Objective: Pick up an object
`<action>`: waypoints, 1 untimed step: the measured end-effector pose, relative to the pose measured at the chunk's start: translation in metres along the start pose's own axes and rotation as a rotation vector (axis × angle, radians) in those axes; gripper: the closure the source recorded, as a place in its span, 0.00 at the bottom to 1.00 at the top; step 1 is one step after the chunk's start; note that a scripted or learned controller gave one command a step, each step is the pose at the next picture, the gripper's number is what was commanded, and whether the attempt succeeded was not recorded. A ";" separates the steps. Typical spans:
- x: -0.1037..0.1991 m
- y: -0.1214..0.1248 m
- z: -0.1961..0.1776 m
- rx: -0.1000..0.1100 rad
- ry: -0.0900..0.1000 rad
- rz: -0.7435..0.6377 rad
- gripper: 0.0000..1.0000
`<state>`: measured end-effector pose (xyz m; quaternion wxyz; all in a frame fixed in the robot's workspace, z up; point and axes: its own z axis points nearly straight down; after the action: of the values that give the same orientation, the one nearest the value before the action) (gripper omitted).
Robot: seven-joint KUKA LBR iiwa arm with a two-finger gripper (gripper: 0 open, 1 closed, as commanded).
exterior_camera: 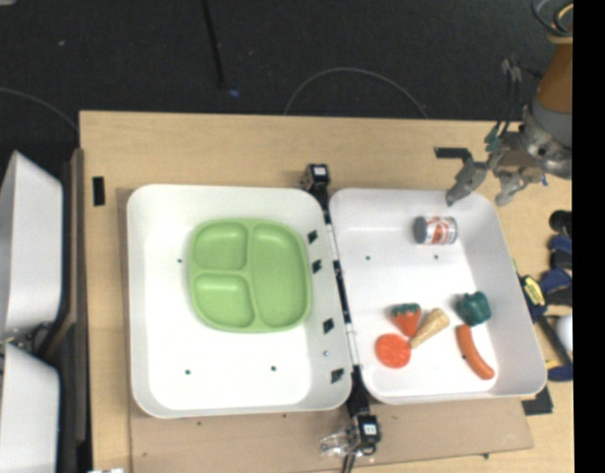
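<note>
Two white bins sit side by side; the left bin (155,294) holds a green divided plate (249,274), while the right bin (381,215) gathers the pickable items, likely staged within the arm's reach: a small can (436,231) lying on its side, and toy vegetables (433,335) clustered near the front. Above the far right corner, the gripper (480,185) hovers with fingers spread, empty, just beyond the can, arm angled in from the right.
</note>
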<state>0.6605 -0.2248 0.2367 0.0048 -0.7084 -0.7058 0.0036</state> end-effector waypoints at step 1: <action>0.001 0.002 -0.010 -0.014 -0.004 -0.004 0.00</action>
<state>0.6631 -0.2240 0.2468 -0.0013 -0.7068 -0.7074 0.0001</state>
